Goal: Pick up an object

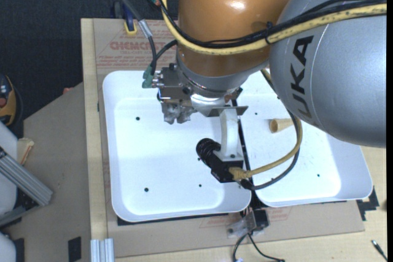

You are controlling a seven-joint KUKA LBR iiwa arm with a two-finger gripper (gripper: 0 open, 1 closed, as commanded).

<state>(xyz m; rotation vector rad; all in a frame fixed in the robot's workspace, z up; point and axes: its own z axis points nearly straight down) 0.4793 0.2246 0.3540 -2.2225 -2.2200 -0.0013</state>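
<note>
Cork (281, 125) | right bin (319, 190) | gripper (177, 115) over left bin (153, 169), state unclear | arm (331, 58) lettering "UKA"

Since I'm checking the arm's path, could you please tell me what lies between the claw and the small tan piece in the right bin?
In the camera view, the claw hangs over the left bin. Between it and the tan piece stand the arm's white bracket and the bins' shared rims.

2 white bins (159, 193) dotted with small black specks — a tan cork-like piece (281, 125) in the right one; grey arm (344, 52), glossy orange band (230, 3), yellow cable (319, 18).
</note>
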